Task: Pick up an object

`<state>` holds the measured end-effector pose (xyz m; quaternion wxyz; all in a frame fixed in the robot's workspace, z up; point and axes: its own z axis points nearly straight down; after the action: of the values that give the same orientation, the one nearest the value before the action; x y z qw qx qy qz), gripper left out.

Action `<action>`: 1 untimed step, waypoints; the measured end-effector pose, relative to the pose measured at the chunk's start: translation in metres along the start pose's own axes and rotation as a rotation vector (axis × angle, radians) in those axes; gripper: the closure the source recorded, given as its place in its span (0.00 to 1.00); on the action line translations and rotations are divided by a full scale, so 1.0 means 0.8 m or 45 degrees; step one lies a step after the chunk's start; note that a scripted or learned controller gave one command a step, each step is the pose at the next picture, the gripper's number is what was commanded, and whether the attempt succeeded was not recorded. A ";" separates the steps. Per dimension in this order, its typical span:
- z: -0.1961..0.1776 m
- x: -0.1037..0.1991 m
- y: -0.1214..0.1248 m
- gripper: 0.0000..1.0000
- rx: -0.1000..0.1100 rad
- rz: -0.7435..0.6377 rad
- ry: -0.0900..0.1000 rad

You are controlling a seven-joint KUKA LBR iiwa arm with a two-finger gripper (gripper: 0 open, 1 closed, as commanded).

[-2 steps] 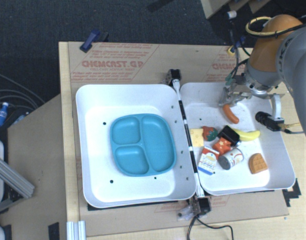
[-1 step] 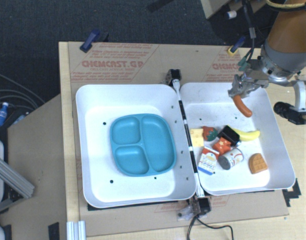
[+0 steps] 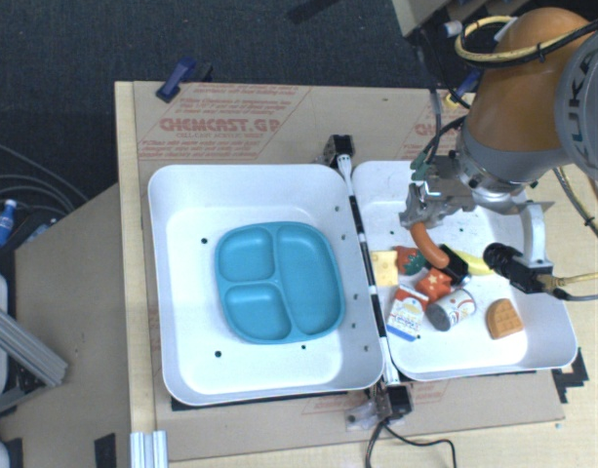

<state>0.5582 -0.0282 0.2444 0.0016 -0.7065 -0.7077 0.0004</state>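
The bench [image 3: 142, 261] bore a left bin [image 3: 181, 203] with a blue divided tray [image 3: 277, 281] and a right bin [image 3: 542, 349] crowded with small toys. The gripper [image 3: 427, 208] hung over the right bin's far-left part, directly above an orange sausage [image 3: 428, 243] (likely light, smooth, slippery plastic). Its middle looked the best hold; neighbours pressed close beside it.
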 end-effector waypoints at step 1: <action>-0.015 0.060 -0.054 1.00 0.001 0.001 0.000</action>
<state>0.5150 0.0199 0.2567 0.0018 -0.7067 -0.7076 0.0008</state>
